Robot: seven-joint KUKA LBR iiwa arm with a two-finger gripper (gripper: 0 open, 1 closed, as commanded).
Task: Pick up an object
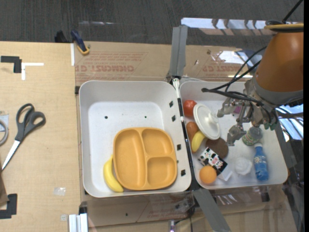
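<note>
Half-hidden banana point(111, 177) under divided plate point(145, 157)

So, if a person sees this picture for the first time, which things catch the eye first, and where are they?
The big yellow divided tray in the left bin stands out first, with a banana peeking from under its left edge. Next comes the crowded right bin, with an orange, a blue bottle and a white disc. Above it hangs the arm's gripper.

Divided plate point(145, 158) in left bin point(96, 129), banana point(111, 177) left of it, scissors point(21, 127) on bench point(38, 168)
</note>
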